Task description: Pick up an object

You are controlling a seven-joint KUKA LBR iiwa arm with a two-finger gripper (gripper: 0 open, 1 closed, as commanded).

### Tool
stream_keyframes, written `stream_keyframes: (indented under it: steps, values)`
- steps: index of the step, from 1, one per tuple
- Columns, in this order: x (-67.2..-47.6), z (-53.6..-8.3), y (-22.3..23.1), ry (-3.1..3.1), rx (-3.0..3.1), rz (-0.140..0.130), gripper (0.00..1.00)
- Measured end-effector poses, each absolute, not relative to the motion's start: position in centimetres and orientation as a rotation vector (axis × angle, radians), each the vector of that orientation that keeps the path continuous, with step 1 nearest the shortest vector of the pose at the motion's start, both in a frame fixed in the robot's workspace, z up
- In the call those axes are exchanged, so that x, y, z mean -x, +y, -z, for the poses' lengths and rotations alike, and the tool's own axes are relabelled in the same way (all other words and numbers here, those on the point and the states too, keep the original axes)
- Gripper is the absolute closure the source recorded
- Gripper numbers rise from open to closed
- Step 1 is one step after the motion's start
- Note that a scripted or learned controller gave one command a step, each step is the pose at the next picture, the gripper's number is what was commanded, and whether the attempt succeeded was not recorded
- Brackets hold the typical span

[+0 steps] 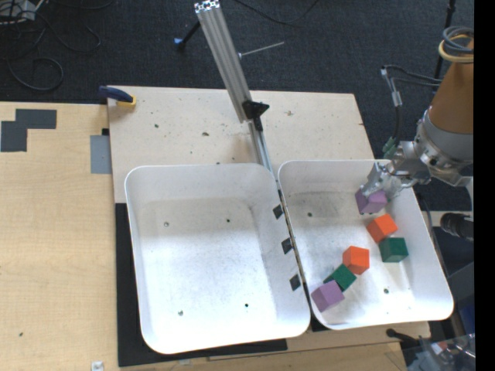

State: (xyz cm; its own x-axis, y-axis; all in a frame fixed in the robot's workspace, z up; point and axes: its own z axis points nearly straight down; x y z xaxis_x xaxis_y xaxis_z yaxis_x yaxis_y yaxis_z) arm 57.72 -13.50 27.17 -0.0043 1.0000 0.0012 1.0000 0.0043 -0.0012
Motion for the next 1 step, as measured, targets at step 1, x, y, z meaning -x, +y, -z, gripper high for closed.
stream_keyframes:
  steps: [1]
  values:
    - [-59.97, -25.35, -8.22, -2.223, 2.214, -0.002, 1.00]
